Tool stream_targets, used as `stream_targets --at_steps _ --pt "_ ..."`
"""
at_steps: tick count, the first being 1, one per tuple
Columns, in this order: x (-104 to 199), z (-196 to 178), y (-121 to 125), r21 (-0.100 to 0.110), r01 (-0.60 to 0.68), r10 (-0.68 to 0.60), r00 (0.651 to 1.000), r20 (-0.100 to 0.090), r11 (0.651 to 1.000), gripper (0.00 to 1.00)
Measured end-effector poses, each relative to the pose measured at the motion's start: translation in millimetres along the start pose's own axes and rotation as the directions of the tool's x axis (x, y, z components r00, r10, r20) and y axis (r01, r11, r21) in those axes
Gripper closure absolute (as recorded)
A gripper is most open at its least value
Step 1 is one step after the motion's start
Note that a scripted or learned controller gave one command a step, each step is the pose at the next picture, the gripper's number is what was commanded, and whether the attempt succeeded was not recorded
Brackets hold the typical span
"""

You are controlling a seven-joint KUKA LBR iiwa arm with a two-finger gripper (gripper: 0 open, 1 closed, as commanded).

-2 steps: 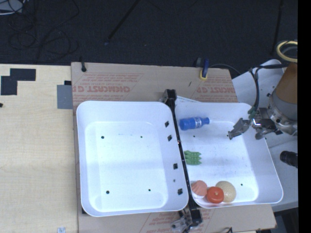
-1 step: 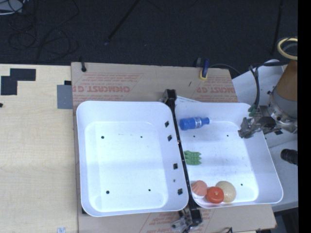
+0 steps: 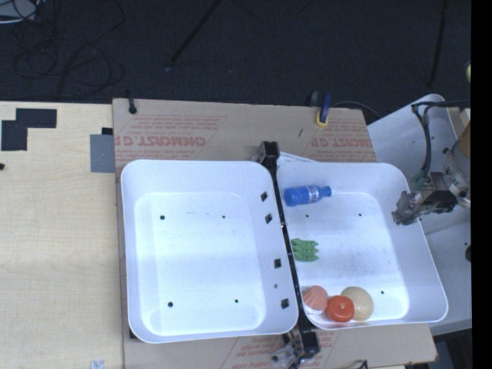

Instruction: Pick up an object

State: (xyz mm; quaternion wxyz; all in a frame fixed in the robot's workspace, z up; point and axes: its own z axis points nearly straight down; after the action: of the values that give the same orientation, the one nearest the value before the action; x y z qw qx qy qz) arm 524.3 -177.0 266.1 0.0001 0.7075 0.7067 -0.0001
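- Dark floor with loose cables fills the top of the camera view, and below it a pale wooden bench carries a sheet of brown cardboard printed with red lettering.
- Two shallow white bins sit side by side on the cardboard, touching along a black divider strip that runs between them.
- Left bin shows only its white floor with a few small dark dots.
- Right bin holds all the objects.
- A blue bottle lies on its side near the upper left corner of the right bin, its paler cap end pointing right.
- A small green object lies just beside the divider, about halfway down the right bin; its kind is too small to tell.
- At the lower edge of the right bin three round things cluster together: a pinkish one at left, a red one in the middle touching it, and a cream-coloured one at right.
- The tool hangs at the right rim of the right bin, well apart from every object; whether it is spread or closed cannot be told at this size, and nothing is seen in its grasp.
- A yellow and blue clamp stands at the cardboard's far edge.
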Motion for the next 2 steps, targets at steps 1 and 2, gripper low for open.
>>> stream_targets --at_steps 1,2 --pt "71 -40 -32 0.0 0.008 -0.008 1.0 -0.003 1.0 1.0" --pt "-5 19 -45 0.009 -0.006 0.006 1.0 0.001 1.0 1.0"
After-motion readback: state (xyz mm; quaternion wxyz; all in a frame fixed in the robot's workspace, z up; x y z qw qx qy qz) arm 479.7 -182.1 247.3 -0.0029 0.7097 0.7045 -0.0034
